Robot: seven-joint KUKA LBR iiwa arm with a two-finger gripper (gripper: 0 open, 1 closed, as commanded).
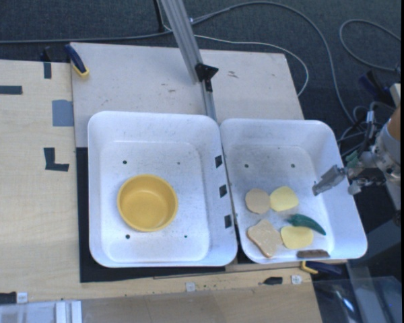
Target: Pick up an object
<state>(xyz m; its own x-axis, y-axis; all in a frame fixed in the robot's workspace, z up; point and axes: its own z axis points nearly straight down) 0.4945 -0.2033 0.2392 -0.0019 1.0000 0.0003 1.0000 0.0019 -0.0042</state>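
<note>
The right bin (323, 134) holds several small items near its front. Among them are a tan round piece (257, 200), a yellow chunk (283, 198), a green leaf-like item (306, 223), a toast-shaped slice (264, 237), a second yellow chunk (296, 237) and a brown stick (312, 253). My gripper (341, 184) hangs over the right bin's right rim, above and to the right of these items. Its fingers stand apart with nothing between them. One finger (328, 180) points left toward the bin's middle.
A yellow bowl (147, 202) sits in the left bin (155, 123). A metal pole (185, 32) slants from the top down to the divide between the bins. Cables (323, 39) lie on the dark floor at the upper right.
</note>
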